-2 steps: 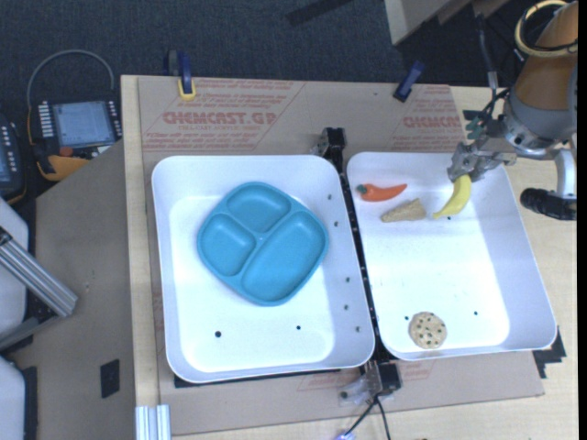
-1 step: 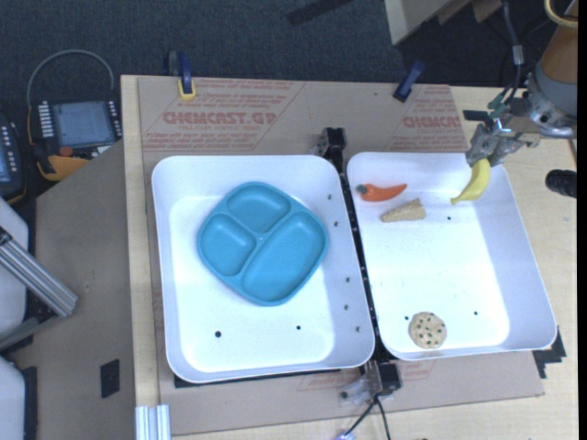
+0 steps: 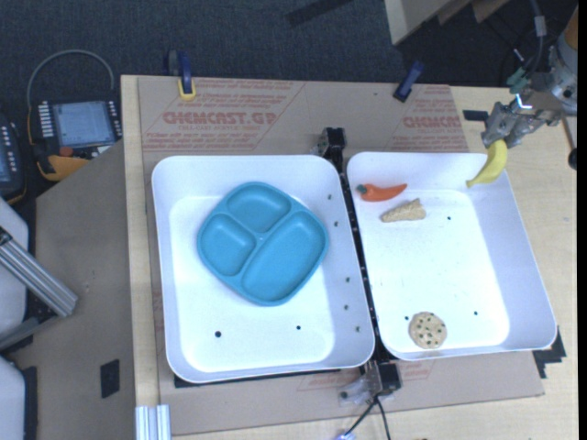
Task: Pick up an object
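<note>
Counter (image 3: 275, 99): nearest the camera at its lower edge, it carries two white bins side by side.
Left bin (image 3: 174, 246): left of the right bin, touching it along the middle seam.
Right bin (image 3: 514, 273): my landmark for the rest.
Plate (image 3: 263, 242): blue, three compartments, in the left bin, well apart from the right bin's contents.
Gripper (image 3: 507, 132): above the right bin's far right corner, fingers clenched on the top of the banana.
Banana (image 3: 491, 165): yellow, hanging down from the fingers over that same far right corner; whether its lower tip touches the rim, I cannot tell.
Carrot (image 3: 382, 191): orange, at the right bin's far left.
Bread piece (image 3: 403, 212): tan wedge, just beside the carrot, nearer the bin's middle.
Cookie (image 3: 426, 329): near the right bin's front edge.
Doing it well: the hold looks to be near the banana's end, so lift straight and slowly to avoid swing or slip.
</note>
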### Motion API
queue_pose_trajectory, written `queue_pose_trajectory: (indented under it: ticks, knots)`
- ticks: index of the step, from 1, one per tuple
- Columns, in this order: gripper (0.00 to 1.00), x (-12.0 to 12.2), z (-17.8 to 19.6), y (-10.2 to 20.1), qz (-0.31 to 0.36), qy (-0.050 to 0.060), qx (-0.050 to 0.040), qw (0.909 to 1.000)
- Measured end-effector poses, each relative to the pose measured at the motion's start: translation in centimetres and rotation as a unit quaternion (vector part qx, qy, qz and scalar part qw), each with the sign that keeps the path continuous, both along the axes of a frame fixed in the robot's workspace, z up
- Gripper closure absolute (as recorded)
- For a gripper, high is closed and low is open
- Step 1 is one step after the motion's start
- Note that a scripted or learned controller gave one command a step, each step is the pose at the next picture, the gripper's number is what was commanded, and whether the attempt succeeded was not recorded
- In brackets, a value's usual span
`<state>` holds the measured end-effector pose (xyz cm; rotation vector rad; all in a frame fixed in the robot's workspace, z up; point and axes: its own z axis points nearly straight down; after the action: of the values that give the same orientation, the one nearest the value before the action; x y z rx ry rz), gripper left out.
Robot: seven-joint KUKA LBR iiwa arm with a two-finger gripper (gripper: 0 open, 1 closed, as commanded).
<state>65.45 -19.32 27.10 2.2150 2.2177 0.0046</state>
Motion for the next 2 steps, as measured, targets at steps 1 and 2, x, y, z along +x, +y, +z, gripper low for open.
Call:
queue_pose_trajectory:
  ticks: [1,2]
  knots:
    - [1.00,0.1,-1.3,5.1,0.001,0.005,0.0019,1.0000]
    - [1.00,-0.4,-0.8,10.0,0.002,0.004,0.0021,1.0000]
